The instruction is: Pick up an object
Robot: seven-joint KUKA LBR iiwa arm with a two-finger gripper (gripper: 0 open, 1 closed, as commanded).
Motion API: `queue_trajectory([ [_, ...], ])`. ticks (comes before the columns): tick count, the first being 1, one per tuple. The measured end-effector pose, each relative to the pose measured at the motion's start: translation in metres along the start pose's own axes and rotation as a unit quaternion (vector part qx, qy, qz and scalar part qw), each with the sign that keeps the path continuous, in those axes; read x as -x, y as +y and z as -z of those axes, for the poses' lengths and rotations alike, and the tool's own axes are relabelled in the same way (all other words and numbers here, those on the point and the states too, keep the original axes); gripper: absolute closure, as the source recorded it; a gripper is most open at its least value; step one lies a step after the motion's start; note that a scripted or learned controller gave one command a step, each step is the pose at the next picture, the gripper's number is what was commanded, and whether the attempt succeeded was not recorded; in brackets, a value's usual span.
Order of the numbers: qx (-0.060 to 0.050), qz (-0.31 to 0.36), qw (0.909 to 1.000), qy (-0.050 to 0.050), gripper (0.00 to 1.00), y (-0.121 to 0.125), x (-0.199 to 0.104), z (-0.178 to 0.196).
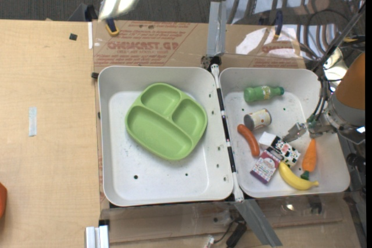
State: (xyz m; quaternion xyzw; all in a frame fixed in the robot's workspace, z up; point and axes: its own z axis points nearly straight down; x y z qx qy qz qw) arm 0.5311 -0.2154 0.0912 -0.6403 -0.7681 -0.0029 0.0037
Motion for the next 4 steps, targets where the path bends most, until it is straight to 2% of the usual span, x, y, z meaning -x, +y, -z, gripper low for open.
queue_trajectory([
  [1, 0.0, 0.023, 0.9997, 0.0, 0.0, -0.038, -0.006, 0.0],
  [2, 0.0, 0.02, 0.9998, -0.003, 1.0, -0.038, -0.004, 0.008],
  [3, -0.001, 0.016, 0.9999, -0.004, 1.0, -0.048, -0.017, -0.001],
  [4, -0.001, 0.015, 0.9999, -0.005, 1.0, 0.001, -0.009, 0.002],
])
